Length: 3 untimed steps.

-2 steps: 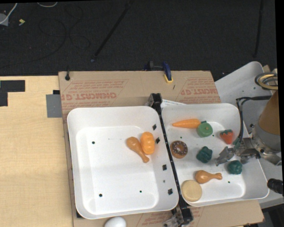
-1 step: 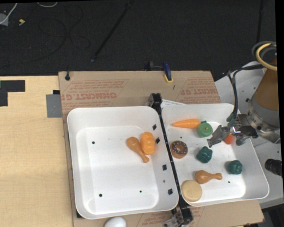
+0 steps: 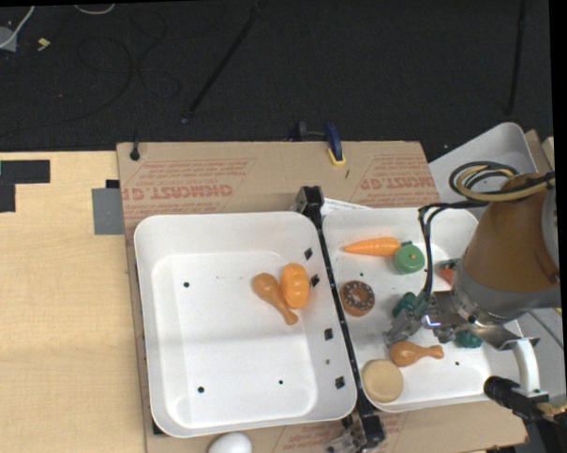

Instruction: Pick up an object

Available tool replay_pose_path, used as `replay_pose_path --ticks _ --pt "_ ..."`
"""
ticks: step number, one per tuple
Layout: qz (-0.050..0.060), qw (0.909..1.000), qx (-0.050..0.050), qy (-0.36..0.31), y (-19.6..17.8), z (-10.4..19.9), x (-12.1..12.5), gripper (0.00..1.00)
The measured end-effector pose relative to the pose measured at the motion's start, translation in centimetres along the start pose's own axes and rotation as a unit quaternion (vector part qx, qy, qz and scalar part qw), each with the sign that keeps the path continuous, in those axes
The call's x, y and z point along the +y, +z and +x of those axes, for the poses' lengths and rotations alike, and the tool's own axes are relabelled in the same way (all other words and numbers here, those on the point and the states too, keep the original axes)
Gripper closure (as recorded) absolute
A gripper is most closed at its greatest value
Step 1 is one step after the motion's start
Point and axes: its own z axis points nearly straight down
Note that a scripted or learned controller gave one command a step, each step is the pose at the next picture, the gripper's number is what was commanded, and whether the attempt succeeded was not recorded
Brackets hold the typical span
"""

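My gripper (image 3: 402,321) hangs low in the right bin (image 3: 460,391), reaching in from the right under the orange-banded wrist. It is open, and I see nothing between its fingers. A tan toy drumstick (image 3: 417,353) lies just in front of the lower finger. A chocolate donut (image 3: 358,297) sits a little to the gripper's left. Behind it are an orange carrot (image 3: 373,248) and a green round toy (image 3: 410,258). A pale round bun (image 3: 383,380) rests at the bin's front left corner.
The left bin (image 3: 177,366) holds a second drumstick (image 3: 272,295) touching an orange lump (image 3: 295,285). A black divider (image 3: 329,303) runs between the bins. A white egg (image 3: 229,448) lies outside on the cardboard at the front. A small teal piece (image 3: 467,338) shows under the wrist.
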Motion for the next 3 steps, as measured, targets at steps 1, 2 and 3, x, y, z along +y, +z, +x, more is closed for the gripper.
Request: replay_pose_path --ticks 1,2,3 --pt "-0.013 0.9999 -0.004 0.0 -24.2 -2.8 0.1 0.0" --pt "-0.008 1.0 -0.003 -0.002 -26.4 -3.7 9.8 0.0" --pt "-0.01 0.9999 -0.003 -0.002 -35.2 0.1 13.1 0.0"
